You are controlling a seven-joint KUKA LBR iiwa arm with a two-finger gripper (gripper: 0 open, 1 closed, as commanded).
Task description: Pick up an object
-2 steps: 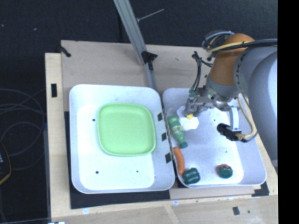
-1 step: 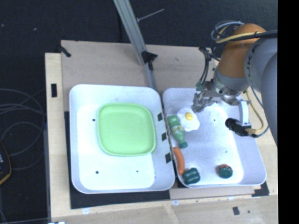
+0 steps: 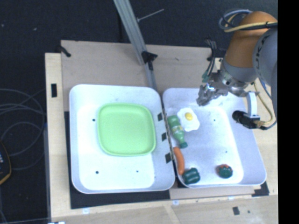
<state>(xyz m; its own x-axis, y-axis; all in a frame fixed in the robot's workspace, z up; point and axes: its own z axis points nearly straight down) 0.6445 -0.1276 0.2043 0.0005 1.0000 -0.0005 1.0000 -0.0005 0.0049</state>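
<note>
Right bin (image 3: 243, 148), right of frame centre, contains five loose objects. A fried egg (image 3: 188, 119), white with a yellow yolk, lies in the bin's upper left part. Touching it on the left is a green bottle (image 3: 176, 130), lying lengthwise along the bin's left wall. Below the bottle, an orange carrot (image 3: 179, 158) lies along the same wall. At the carrot's lower end, close to the bin's bottom edge, sits a dark green item (image 3: 191, 175); its identity cannot be determined. To the right of it, well apart, near the lower right corner, rests a round object (image 3: 224, 171), green with red on top.

The gripper (image 3: 204, 99) is positioned over the upper part of the right bin, above and to the right of the fried egg, apart from it. Nothing is seen between its fingers. Whether the fingers are spread or closed cannot be told from this angle.

The arm (image 3: 245, 45) enters from the upper right of the frame, its orange section above the grey wrist, with cables looped beside it.

Left bin (image 3: 81, 125), left of frame centre, holds a light green square plate (image 3: 126, 129) near its middle. The two bins touch along their inner walls. A grey metal pole (image 3: 133, 29) runs diagonally from the top centre of the frame down to the bench (image 3: 107, 59).
</note>
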